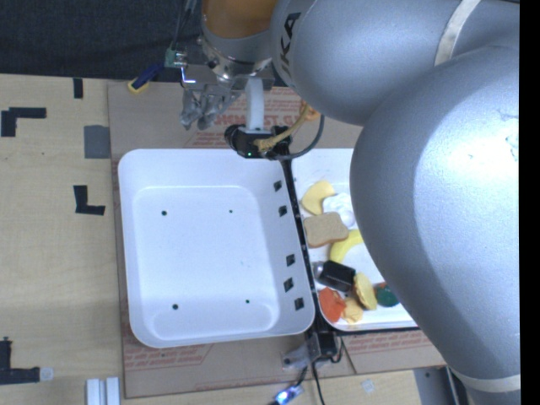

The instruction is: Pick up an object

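Nothing sits between the end effector (202, 112) fingers.

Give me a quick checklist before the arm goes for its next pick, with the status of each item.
1. Gripper above the bench beyond the bins, not over the items: not ok.
2. Anything between the fingers: cannot tell.
3. Items waiting in the right bin, such as the toast slice and the black block: ok.
4. Items spread apart for a clean grasp: not ok, they crowd together.
5. Full right bin visible: not ok, the arm covers part.
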### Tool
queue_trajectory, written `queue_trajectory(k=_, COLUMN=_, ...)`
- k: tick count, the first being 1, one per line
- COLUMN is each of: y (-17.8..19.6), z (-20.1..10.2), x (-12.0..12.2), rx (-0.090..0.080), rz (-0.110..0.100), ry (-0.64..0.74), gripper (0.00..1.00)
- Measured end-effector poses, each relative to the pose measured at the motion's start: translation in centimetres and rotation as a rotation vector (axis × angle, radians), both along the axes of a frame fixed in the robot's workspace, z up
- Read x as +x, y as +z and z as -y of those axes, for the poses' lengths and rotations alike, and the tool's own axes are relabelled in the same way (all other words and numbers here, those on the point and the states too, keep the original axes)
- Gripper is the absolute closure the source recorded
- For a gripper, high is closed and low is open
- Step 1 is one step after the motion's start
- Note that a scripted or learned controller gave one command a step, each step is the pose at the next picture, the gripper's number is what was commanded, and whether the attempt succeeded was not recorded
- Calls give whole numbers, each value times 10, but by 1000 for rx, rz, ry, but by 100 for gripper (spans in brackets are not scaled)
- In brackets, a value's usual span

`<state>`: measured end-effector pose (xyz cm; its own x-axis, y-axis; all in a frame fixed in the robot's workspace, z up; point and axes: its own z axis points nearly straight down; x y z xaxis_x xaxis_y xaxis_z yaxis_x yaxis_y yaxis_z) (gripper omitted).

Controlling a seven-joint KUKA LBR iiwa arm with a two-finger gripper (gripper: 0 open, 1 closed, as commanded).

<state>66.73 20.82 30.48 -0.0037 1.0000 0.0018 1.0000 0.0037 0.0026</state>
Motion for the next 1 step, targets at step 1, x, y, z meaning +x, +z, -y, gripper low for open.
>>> queue_trajectory(k=1, y=69, z=-17, x=-35, rx=1, rz=1, ry=1, gripper=100)
